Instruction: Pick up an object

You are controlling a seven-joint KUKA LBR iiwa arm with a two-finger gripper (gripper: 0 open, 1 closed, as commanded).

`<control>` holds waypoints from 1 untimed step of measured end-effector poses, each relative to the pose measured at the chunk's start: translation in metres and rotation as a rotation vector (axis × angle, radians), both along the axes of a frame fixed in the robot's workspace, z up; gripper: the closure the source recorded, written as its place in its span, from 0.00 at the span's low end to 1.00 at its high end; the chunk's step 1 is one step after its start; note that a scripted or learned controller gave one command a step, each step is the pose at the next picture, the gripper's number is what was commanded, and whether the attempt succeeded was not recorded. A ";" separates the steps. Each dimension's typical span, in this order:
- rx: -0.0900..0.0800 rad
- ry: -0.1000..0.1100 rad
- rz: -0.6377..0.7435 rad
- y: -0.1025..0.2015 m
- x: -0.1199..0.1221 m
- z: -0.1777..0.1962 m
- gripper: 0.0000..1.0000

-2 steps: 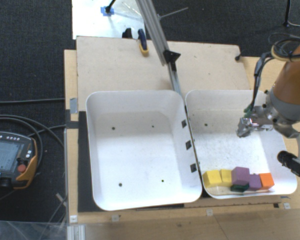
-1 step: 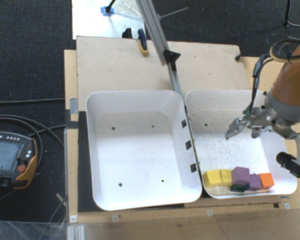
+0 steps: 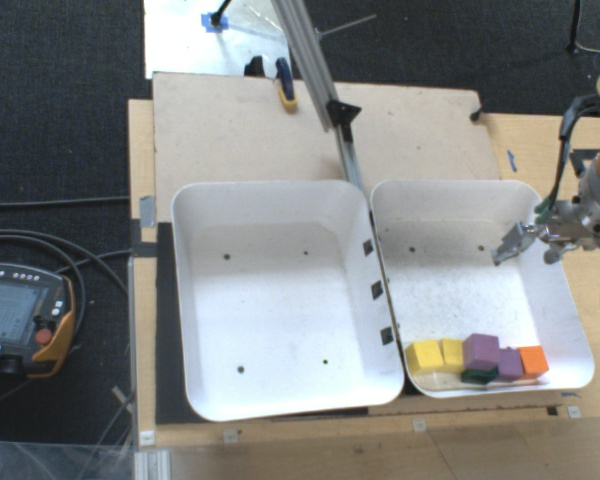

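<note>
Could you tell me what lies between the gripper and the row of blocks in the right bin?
Only bare white bin floor separates the gripper from the blocks.

Blocks [image 3: 477, 357] clustered in right bin [image 3: 450, 268], near front wall.

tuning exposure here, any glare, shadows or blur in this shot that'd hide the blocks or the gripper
Camera view: even, soft light; the white bins are bright but not blown out. The blocks in the right bin's near corner are sharp, with faint shadows. The gripper looks slightly soft, small against the bin wall.
</note>
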State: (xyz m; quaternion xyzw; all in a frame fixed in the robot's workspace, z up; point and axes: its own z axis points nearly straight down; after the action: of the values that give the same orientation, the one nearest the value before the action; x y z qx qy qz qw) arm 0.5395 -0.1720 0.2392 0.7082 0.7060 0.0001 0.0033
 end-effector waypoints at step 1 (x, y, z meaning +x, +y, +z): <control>0.007 0.007 0.011 0.066 0.048 -0.153 0.00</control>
State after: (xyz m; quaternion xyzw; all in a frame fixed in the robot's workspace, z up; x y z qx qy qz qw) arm 0.5871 -0.1060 0.0866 0.7044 0.7098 -0.0002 -0.0016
